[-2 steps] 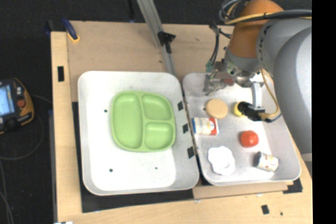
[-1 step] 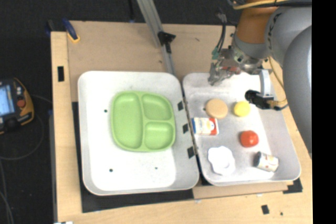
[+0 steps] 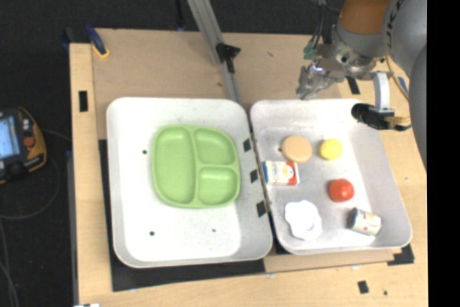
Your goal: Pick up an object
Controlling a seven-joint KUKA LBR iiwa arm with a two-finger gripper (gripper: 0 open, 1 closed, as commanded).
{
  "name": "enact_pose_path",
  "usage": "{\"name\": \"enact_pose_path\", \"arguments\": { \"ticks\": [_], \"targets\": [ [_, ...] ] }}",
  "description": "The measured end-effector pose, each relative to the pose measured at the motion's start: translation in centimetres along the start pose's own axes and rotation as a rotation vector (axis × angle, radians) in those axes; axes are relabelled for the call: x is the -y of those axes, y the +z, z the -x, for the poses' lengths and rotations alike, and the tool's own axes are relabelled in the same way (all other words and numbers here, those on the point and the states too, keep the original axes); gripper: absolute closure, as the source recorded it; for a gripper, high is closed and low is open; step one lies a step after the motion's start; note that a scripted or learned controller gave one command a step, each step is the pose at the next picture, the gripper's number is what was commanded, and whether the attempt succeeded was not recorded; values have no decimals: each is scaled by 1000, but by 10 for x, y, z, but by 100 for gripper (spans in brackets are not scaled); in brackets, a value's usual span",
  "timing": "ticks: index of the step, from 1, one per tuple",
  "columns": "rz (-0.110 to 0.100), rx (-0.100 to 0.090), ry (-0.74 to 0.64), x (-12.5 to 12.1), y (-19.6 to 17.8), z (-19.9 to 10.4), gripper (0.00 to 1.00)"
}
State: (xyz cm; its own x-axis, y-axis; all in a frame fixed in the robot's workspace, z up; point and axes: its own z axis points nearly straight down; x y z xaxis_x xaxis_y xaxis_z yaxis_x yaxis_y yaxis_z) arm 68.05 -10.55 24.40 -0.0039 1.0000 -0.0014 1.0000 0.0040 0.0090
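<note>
Presently the pincer (image 3: 310, 85) hangs over the far rim of the right bin (image 3: 381, 154), its metal fingers pointing down at the bin's far-left corner; whether they are parted or closed cannot be told, and nothing is seen between them. The grey arm (image 3: 374, 3), with its glossy orange band, enters from the far right.

Right bin, shallow white plastic with rounded corners, holds six loose objects:
- a round tan disc (image 3: 297, 149), flat and matte, toward the far left;
- a small yellow ball (image 3: 331, 149) just right of it, apart;
- a boxy white carton with a red label (image 3: 280, 173), lying near the left wall;
- a red rounded piece (image 3: 341, 190), smooth;
- a lumpy white item (image 3: 302, 218) at the near side;
- a small white cylinder (image 3: 365, 222) tipped over near the near-right corner.

Left bin (image 3: 129, 226) carries a light green three-compartment tray (image 3: 194, 167), smooth, with rounded edges. Both bins rest on a tan board bench (image 3: 144, 61).
</note>
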Motion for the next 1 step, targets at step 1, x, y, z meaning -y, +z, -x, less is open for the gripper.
{"name": "enact_pose_path", "arguments": {
  "ticks": [1],
  "targets": [
    [-1, 0, 0, -2, -55, 2, 100]
  ]
}}
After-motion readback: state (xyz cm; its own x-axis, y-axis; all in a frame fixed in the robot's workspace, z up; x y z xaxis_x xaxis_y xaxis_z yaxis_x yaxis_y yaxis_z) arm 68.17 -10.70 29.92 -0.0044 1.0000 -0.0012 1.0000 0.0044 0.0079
